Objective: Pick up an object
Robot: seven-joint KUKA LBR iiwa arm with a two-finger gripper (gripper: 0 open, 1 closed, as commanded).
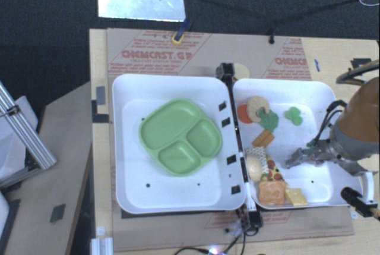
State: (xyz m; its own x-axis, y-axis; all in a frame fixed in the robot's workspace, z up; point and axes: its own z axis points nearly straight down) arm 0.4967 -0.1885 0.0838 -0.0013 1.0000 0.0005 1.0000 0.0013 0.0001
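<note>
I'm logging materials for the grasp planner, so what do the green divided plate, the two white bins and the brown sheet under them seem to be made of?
Green three-compartment plate: looks like moulded plastic, matte, with smooth rounded dividers. Shallow white bins, left and right: probably plastic too, slightly glossy with rounded corners. Brown sheet under the bins: seems cardboard, dull tan with red printed lettering.

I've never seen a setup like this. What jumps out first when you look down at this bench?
The pale green divided plate lies alone in the left white bin. The right bin holds a jumble of small toy foods along its left side, among them an orange piece and a green one. The arm's tool hovers low over that bin, reaching in from the right.
</note>
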